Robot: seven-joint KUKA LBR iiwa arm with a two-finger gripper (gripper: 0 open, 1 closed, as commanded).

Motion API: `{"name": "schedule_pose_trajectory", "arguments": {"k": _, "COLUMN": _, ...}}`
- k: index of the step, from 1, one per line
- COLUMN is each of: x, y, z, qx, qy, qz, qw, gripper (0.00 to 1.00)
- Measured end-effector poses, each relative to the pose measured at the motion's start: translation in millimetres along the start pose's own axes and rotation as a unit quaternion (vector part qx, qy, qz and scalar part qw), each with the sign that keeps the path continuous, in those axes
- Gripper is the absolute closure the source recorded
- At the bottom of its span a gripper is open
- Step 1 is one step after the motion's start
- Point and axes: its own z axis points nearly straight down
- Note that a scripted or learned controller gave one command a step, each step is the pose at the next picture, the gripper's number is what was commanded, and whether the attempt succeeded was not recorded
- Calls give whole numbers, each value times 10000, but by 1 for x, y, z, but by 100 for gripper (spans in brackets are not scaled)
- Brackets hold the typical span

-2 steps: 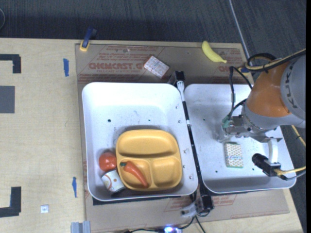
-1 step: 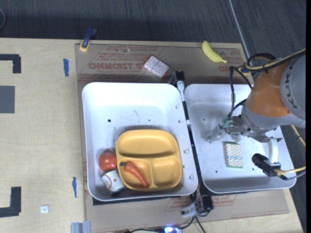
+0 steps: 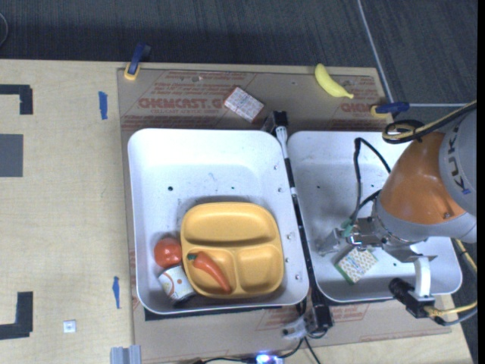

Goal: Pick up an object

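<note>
So far we judge the pick not finished: nothing has been lifted clear of either bin. Nearest us, in the right bin (image 3: 318, 271), one small patterned packet (image 3: 357, 263) lies on the floor just under the end effector (image 3: 350, 235), which sits low over it; we cannot tell whether it grips anything. In the left bin (image 3: 144, 203) we count one yellow divided tray (image 3: 242, 233) with one orange carrot-like piece (image 3: 210, 270) lying in it, and beside it one red ball (image 3: 167, 251) and one small white-and-orange toy (image 3: 175, 283). Farther back on the surface (image 3: 53, 226), one patterned block (image 3: 243, 104) and one yellow banana (image 3: 332, 82) lie outside the bins. What remains is a secure grasp and a lift.
</note>
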Motion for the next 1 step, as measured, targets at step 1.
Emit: {"name": "schedule_pose_trajectory", "arguments": {"k": 1, "x": 0, "y": -2, "z": 0, "qx": -17, "qy": -2, "qz": -1, "qw": 10000, "gripper": 0}}
